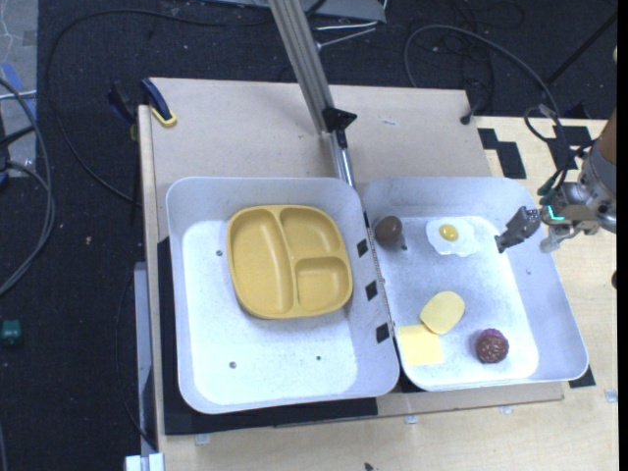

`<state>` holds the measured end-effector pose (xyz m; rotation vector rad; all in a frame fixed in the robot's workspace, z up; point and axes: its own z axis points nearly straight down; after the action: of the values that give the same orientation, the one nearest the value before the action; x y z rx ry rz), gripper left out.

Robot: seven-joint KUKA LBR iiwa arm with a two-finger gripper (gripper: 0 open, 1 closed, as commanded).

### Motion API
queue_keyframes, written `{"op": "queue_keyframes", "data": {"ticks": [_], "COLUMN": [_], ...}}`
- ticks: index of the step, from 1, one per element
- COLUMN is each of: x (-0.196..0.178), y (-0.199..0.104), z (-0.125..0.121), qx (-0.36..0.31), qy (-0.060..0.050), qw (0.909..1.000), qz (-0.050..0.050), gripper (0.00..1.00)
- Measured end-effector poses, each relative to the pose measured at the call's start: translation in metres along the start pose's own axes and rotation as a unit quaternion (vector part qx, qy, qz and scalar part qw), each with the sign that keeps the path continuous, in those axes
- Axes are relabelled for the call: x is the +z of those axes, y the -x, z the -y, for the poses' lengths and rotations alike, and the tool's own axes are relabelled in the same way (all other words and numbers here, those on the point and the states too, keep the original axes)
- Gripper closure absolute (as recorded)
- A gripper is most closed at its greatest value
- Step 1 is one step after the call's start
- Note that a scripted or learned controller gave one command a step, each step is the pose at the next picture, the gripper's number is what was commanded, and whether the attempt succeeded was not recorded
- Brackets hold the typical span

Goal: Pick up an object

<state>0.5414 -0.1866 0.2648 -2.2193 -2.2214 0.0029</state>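
The right bin [549, 292] holds a fried egg [451, 235], a brown ball [389, 229], a yellow oval piece [442, 312], a flat yellow square [422, 345] and a dark red berry [492, 345]. My gripper [531, 235] hangs over the bin's right rim, just right of the egg and above it. Its fingers stand apart and open, with nothing between them. One dark finger [513, 231] points toward the egg.
In the left bin [196, 361] lies a yellow divided plate [290, 261]. A slanted metal pole [306, 57] comes down to the ridge between the two bins. Cables lie on the dark floor around the bench.
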Motion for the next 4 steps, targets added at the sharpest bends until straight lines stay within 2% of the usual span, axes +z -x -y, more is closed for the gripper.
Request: {"op": "queue_keyframes", "data": {"ticks": [1, 2, 3, 4], "x": [-0.001, 0.057, 0.107, 0.166], "y": [0.000, -0.006, -0.003, -0.008], "z": [-0.001, -0.008, 0.001, -0.006], "qx": [0.000, 0.000, 0.001, 0.000], "qy": [0.001, -0.001, -0.002, -0.001], "qw": [1.0000, 1.0000, 1.0000, 1.0000], "qz": [0.000, -0.001, -0.001, -0.001], "gripper": [0.00, 0.00, 0.00, 0.00]}}
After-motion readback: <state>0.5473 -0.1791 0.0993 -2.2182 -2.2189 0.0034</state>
